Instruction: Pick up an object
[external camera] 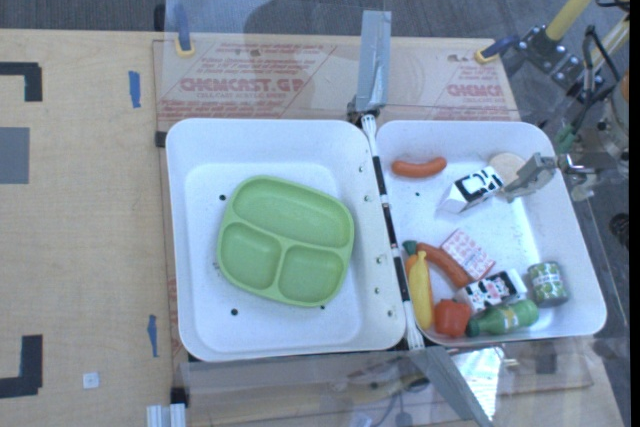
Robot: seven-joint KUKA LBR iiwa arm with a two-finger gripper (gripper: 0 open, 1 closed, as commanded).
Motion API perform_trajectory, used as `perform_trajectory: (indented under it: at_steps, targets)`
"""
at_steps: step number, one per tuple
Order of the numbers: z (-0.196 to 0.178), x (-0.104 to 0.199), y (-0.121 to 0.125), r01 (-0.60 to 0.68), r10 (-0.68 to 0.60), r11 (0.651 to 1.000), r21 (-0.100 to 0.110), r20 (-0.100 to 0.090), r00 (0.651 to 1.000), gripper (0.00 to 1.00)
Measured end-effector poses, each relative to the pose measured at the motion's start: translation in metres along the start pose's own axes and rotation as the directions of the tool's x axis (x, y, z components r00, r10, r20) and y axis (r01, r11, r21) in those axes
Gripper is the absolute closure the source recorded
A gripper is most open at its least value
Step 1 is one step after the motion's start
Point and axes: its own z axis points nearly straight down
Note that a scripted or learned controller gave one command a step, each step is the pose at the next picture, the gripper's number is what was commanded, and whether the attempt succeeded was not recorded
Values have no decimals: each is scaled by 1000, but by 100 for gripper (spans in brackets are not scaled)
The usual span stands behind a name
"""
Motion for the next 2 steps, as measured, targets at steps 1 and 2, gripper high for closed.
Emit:
perform_trajectory:
  at_steps: [1, 2]
  targets:
    - [192, 59, 63, 67, -67, 998, -5, 1, 998, 0]
    - [195, 49, 131, 69, -68, 996, 54, -13, 998, 0]
